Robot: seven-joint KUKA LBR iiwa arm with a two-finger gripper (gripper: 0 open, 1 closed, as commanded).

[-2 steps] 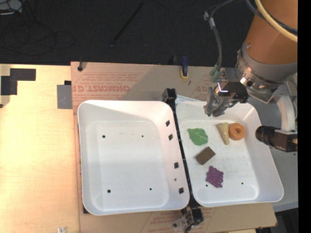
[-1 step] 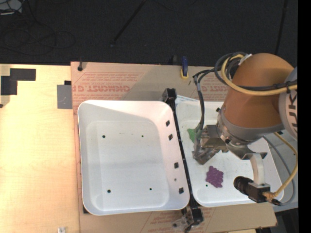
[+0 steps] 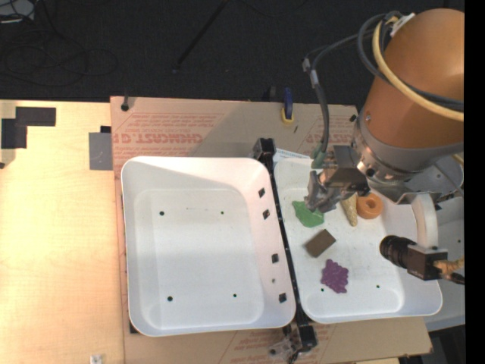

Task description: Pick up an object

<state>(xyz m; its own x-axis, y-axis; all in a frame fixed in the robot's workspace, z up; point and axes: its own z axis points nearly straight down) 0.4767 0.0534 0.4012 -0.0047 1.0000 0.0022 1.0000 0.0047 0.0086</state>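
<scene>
Pale wooden bench (image 3: 53, 241), cardboard (image 3: 189, 131) under glossy white left bin (image 3: 136, 241) and right bin (image 3: 394, 298), dark floor (image 3: 151, 36) behind, gripper (image 3: 318, 199) low in right bin, its opening cannot be told, flat green piece (image 3: 307, 215) at its tip, brown block (image 3: 320, 243) just beyond, knobbly purple lump (image 3: 335, 276) farther, orange ring (image 3: 370, 206) alongside

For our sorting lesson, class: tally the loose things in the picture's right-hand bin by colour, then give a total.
Green lump: 1
Brown block: 1
Purple lump: 1
Orange ring: 1
Cream stick: 1
Total: 5
</scene>
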